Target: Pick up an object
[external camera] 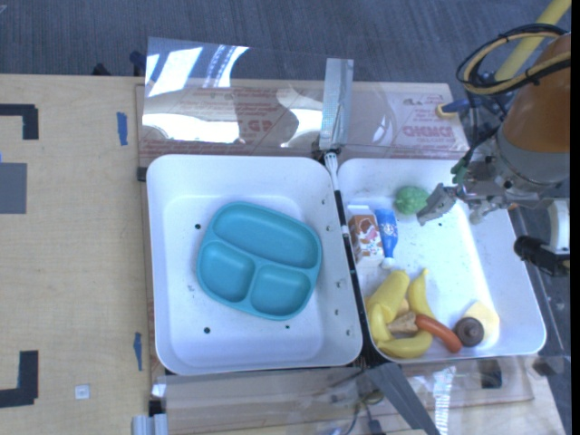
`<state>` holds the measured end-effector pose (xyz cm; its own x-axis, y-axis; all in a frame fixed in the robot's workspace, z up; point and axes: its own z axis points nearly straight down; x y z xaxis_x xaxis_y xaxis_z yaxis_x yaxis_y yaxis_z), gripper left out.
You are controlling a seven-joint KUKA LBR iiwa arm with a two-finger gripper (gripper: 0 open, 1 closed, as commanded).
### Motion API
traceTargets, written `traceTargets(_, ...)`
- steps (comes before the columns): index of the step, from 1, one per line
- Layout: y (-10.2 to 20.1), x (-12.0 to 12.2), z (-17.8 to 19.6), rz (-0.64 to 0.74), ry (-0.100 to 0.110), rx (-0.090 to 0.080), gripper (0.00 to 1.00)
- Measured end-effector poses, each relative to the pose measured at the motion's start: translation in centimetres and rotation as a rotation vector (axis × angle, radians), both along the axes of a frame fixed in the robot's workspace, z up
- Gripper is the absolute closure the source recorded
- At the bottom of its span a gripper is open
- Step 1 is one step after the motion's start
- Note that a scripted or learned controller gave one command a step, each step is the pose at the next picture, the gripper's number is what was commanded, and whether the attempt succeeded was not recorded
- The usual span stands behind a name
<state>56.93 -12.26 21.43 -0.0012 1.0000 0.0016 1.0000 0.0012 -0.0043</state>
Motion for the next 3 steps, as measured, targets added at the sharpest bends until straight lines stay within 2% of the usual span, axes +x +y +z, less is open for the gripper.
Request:
traceTargets(1, 2.5, -4.7, -7.9, -0.007, 0.005, 0.000, 0.00)
traceTargets(2, 1.3, -6.8, -12.7, -0.027, -0.012, -0.001, 0.00)
traceTargets(3, 0.8, 1.5, -12.7, 0.004, -0.012, -0.003, 0.00)
